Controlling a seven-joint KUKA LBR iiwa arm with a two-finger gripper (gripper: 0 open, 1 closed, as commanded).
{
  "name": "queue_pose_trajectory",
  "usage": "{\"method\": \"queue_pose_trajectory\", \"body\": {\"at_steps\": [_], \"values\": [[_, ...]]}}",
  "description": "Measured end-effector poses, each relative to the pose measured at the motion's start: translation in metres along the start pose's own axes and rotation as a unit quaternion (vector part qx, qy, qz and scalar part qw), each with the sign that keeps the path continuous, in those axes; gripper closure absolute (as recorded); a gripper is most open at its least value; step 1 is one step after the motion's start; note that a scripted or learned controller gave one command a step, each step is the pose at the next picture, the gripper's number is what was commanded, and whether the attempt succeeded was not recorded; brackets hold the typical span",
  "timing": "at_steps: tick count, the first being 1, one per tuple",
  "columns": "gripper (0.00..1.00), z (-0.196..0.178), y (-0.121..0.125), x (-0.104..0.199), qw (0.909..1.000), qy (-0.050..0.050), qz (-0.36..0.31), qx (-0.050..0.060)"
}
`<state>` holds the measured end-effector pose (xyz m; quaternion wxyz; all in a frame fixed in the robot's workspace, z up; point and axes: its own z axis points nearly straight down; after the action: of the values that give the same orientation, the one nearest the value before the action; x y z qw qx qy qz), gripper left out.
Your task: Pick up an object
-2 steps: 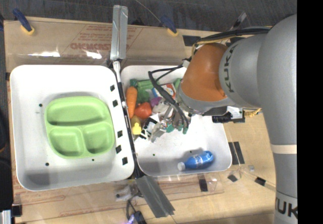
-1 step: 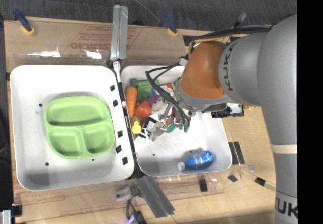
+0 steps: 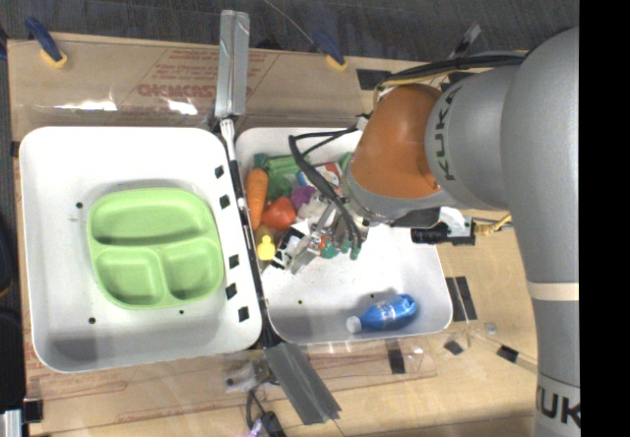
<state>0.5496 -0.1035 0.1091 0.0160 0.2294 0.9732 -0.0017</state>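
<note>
Lime green divided tray [image 3: 155, 247] in the white left bin [image 3: 59, 159], orange carrot [image 3: 256, 192], red toy [image 3: 280, 214], small yellow piece [image 3: 266, 248], blue bottle [image 3: 386, 313] with white cap in the white right bin [image 3: 423, 278], grey arm [image 3: 512, 130] with orange band [image 3: 396, 145], brown cardboard bench [image 3: 128, 71].

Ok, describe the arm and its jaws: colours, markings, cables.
The arm is smooth grey and rounded, with black KUKA lettering. An orange band sits above the wrist. Black cables loop beside it. The gripper is a small metallic and black assembly.
</note>
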Motion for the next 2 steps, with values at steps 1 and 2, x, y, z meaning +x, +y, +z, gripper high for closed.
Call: {"method": "queue_pose_trajectory", "body": {"at_steps": [1, 2], "values": [[0.00, -0.001, -0.001, 0.004, 1.0000, -0.005, 0.005, -0.001], [0.00, -0.002, -0.017, 0.030, 0.9998, -0.011, 0.013, -0.003]]}}
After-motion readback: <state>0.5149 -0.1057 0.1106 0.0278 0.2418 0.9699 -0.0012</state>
